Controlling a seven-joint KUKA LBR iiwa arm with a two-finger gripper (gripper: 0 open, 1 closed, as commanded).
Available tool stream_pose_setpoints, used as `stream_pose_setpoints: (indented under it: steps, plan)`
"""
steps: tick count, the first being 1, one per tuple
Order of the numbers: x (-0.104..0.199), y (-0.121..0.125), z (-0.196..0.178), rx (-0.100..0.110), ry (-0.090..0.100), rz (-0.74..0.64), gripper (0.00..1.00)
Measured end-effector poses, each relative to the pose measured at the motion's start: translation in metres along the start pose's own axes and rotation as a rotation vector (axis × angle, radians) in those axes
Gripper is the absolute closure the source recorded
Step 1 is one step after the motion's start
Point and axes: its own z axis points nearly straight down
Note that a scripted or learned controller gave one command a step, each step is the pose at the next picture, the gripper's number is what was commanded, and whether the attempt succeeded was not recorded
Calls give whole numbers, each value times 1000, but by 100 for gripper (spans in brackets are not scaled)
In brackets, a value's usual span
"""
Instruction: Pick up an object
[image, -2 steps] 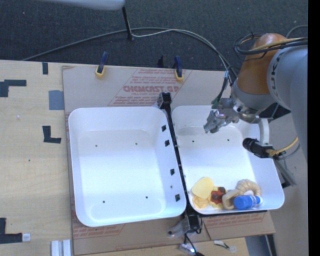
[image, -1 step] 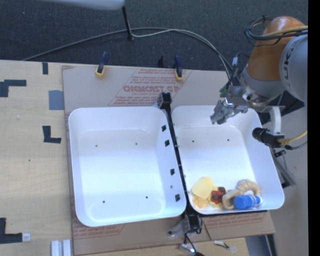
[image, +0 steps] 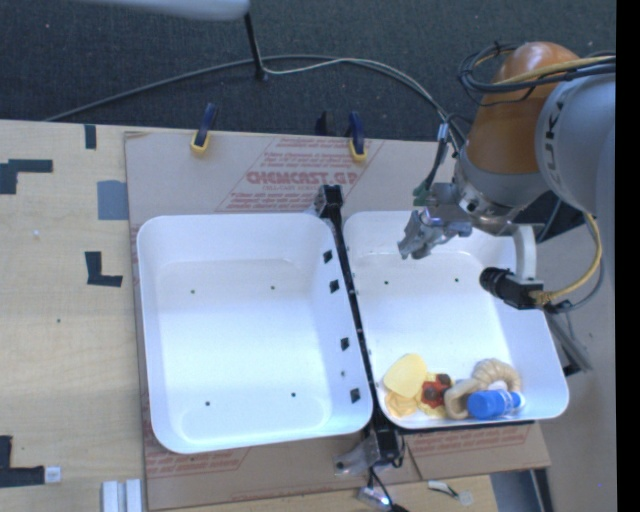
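White bins: two shallow bins are sitting side by side on the table; the right bin is carrying all the objects, and the left bin is lying next to it.
Objects: a yellow piece, a small red-and-dark thing, a tan ring-shaped thing and a blue cap-like thing are crowding together in the right bin's near corner, touching or almost touching.
Tool: the tool is hanging over the far edge of the right bin, holding nothing; how wide it is standing I cannot tell.
Key relation: the cluster is lying well apart from the tool, toward the near rim and slightly right, so the reach is looking likely to run along the bin's length.
Hard to make out: the small items' shapes are blurring into each other.
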Motion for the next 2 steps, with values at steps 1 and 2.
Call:
stream_pose_setpoints:
  steps: [1, 2]
  plan:
    - [46, -28, -1, 0, 0, -1, 100]
    - [94, -54, 6, 1, 0, -1, 100]
